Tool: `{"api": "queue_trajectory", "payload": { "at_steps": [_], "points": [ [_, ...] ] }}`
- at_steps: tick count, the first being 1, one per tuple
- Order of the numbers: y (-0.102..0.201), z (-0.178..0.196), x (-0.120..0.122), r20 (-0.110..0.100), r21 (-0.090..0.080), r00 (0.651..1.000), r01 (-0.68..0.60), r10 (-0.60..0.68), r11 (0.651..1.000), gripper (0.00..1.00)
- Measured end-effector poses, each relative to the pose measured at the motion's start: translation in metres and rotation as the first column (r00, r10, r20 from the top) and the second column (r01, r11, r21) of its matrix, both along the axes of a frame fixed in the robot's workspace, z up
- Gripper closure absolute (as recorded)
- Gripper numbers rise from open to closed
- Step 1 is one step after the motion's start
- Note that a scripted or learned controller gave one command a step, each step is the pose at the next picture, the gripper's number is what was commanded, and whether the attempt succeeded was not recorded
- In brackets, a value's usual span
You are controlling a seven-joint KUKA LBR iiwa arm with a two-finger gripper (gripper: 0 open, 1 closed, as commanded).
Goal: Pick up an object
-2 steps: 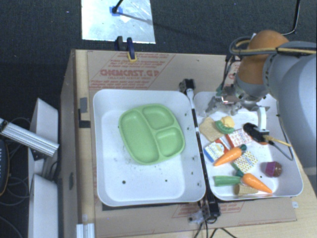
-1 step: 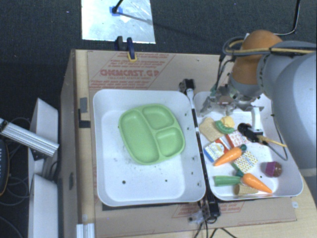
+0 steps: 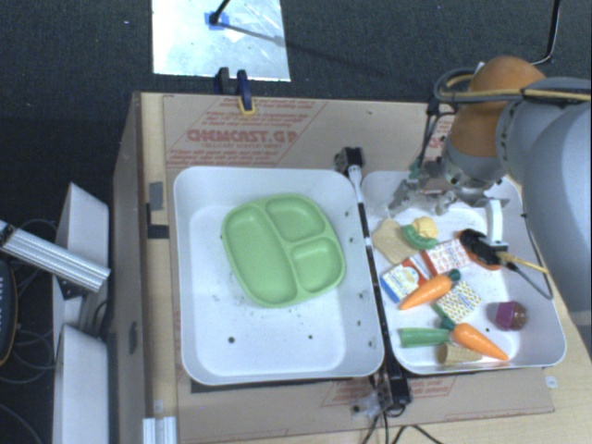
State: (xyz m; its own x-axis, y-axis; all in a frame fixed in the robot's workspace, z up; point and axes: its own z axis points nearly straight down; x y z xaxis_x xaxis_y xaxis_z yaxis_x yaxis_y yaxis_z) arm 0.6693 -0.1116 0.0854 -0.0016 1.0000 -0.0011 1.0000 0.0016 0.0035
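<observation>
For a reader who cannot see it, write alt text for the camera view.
A grey robot arm reaches from the right, its gripper over the far end of the right bin, which holds toy food including two carrots. The left bin holds a green divided plate.

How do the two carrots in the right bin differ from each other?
The upper carrot lies near the bin's middle, its tip pointing lower left; the lower carrot lies near the front wall, its tip pointing lower right. Both are orange toy carrots lying flat in the right bin.
</observation>
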Motion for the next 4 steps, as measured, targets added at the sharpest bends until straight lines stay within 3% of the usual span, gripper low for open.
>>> {"api": "queue_trajectory", "payload": {
  "at_steps": [1, 3, 4],
  "points": [
    [0.018, -0.001, 0.000, -0.001, 0.001, 1.000, -0.003, 0.003, 1.000, 0.00],
    [0.026, -0.001, 0.000, -0.002, 0.001, 1.000, -0.003, 0.003, 1.000, 0.00],
    [-0.002, 0.000, 0.000, 0.000, 0.000, 1.000, 0.000, 0.000, 1.000, 0.00]
  ]
}}
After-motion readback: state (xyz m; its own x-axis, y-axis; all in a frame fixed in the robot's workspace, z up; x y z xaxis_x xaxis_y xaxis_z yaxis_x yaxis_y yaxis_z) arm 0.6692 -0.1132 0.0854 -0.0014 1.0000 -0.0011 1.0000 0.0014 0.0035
